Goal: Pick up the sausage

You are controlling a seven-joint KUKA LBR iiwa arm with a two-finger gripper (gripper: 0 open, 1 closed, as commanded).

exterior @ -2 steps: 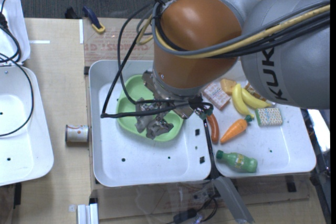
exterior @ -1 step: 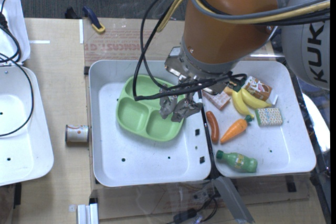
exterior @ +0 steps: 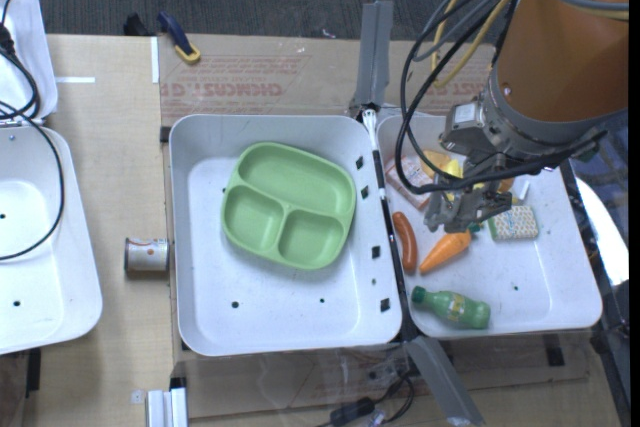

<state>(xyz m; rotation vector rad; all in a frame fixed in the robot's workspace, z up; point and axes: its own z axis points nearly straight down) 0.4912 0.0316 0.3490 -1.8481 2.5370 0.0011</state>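
Note:
The sausage (exterior: 404, 241) is a reddish-brown link lying lengthwise against the left wall of the right bin (exterior: 560, 310). My gripper (exterior: 466, 212) hangs below the orange wrist band, to the right of the sausage and over the thick end of an orange carrot (exterior: 444, 252). The sausage lies free on the bin floor, apart from the gripper. The arm hides the bin's back part.
A green divided plate (exterior: 289, 205) sits in the left bin (exterior: 200, 295). In the right bin are a green bottle (exterior: 452, 307) at the front, a speckled block (exterior: 514, 224), and a yellow item (exterior: 443, 165) on a pale packet. A small can (exterior: 147, 255) lies outside to the left.

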